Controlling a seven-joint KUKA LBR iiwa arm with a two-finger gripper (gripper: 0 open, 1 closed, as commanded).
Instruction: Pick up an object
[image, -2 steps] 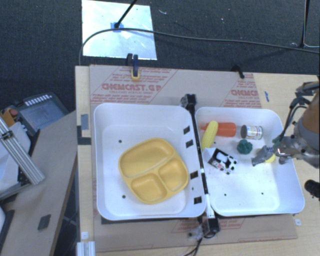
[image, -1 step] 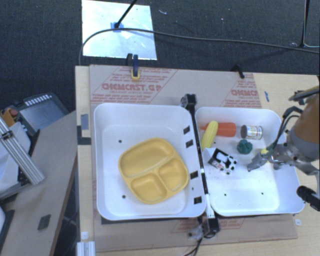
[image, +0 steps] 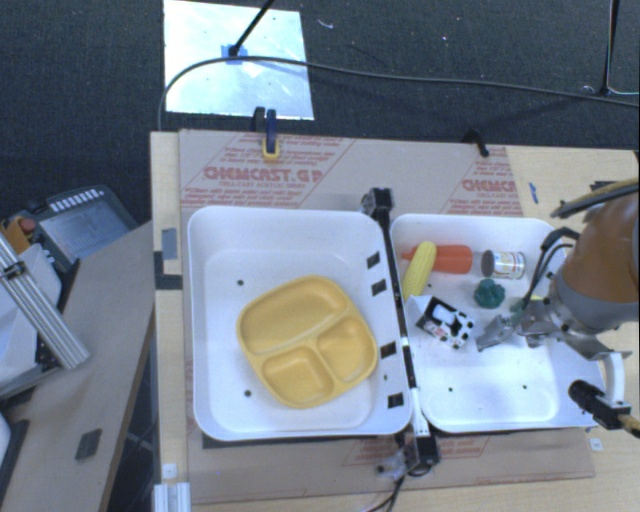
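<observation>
The right bin (image: 500, 405) holds several small objects along its far half. A yellow corn cob (image: 419, 267) lies against an orange cylinder (image: 452, 259). A small silver can (image: 504, 264) lies on its side, with a green lump (image: 489, 294) just in front of it. A black-and-white block (image: 444, 323) sits near the bin's left wall. My gripper (image: 494, 333) hangs low over the right bin, just right of the black-and-white block and below the green lump, with nothing seen held in it.
The left bin (image: 215, 300) holds a yellow divided plate (image: 305, 340). A black divider (image: 392, 300) runs between the bins. The grey and orange arm (image: 600, 270) covers the right bin's right side. Cables cross the dark floor behind the bench.
</observation>
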